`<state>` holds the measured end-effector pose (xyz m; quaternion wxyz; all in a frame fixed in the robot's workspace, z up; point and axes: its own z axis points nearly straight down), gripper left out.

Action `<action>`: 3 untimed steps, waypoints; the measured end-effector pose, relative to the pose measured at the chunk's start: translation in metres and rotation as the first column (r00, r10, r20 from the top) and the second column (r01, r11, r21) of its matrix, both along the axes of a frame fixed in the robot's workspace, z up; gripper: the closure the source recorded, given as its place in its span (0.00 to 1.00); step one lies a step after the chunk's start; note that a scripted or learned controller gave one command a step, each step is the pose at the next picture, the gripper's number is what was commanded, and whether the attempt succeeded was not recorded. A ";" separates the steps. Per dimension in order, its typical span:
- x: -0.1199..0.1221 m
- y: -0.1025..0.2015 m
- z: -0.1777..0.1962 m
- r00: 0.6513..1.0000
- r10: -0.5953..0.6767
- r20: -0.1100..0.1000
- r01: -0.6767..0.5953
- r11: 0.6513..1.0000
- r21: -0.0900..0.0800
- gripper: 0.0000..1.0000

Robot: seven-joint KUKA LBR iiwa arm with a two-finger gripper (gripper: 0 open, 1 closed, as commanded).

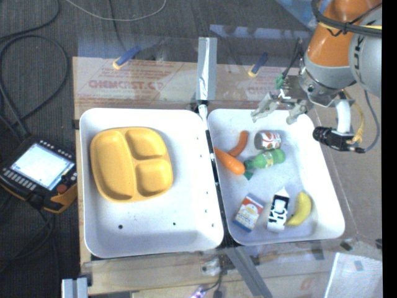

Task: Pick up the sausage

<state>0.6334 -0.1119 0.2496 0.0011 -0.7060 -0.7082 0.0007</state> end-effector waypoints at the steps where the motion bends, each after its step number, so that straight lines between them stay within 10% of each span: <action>1: -0.013 0.036 -0.066 0.962 0.272 0.001 -0.272 0.962 0.000 0.00; 2: 0.019 0.013 -0.159 0.966 0.258 0.011 -0.257 0.966 -0.006 0.00; 3: 0.020 0.013 -0.149 0.966 0.257 0.014 -0.257 0.967 -0.006 1.00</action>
